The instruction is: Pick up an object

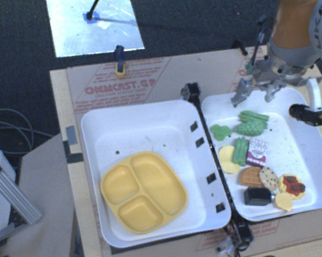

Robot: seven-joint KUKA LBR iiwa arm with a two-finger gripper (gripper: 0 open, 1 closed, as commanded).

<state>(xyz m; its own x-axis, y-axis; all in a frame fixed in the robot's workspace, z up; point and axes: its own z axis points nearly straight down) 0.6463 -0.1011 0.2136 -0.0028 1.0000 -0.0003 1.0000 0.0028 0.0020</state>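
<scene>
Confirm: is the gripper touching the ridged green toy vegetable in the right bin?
Apart. In the camera view the gripper sits above the bin's far edge, with bare white bin floor showing between it and the ridged green toy vegetable.

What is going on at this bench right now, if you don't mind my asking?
The grey and orange arm reaches in from the right, its gripper open above the far edge of the right bin, with nothing between its fingers. Toy foods lie piled in that bin, among them a green ridged piece. The left bin holds a yellow divided plate.
</scene>
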